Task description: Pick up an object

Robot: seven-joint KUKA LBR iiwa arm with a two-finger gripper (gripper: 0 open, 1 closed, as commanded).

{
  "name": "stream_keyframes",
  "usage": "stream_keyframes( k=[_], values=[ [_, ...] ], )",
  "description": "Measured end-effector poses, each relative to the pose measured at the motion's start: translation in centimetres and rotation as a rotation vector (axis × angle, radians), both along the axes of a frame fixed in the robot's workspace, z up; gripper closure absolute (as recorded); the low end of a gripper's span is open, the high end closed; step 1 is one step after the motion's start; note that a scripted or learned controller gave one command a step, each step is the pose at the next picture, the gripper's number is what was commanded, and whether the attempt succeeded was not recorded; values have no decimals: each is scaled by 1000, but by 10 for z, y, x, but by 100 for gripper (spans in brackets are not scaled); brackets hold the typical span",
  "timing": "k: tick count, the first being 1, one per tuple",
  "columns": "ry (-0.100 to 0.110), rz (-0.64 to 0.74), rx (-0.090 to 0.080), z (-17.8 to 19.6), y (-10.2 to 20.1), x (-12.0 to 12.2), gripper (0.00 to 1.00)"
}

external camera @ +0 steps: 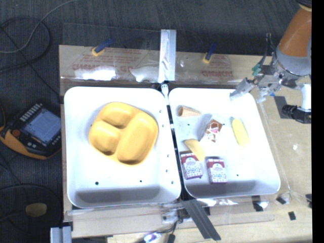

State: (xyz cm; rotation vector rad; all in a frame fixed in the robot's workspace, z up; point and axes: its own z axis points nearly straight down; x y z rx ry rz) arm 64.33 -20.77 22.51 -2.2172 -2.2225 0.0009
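Note:
The right bin holds several small items: a tan cone-like piece, a grey wedge, a small red and white carton, a yellow oblong piece, a second yellow piece, and two red cartons near the front. A large yellow lumpy object fills the middle of the left bin. My gripper hangs over the far right corner of the right bin, above and apart from the items, with nothing seen in it.
A teach pendant lies on the floor to the left. Behind the bins lies a clear plastic sheet with blue and yellow clips. The arm's orange band stands at the upper right. Cables cross the dark floor.

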Motion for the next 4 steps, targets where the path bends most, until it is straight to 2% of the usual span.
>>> stream_keyframes(
  k=[1,2,3,4],
  values=[
    [-7,307,2,-126,-9,-1,0],
    [-20,389,-1,-134,-9,-46,0],
    [-22,387,-2,-125,-10,-45,100],
    [-3,260,-3,-20,34,26,100]
  ],
)
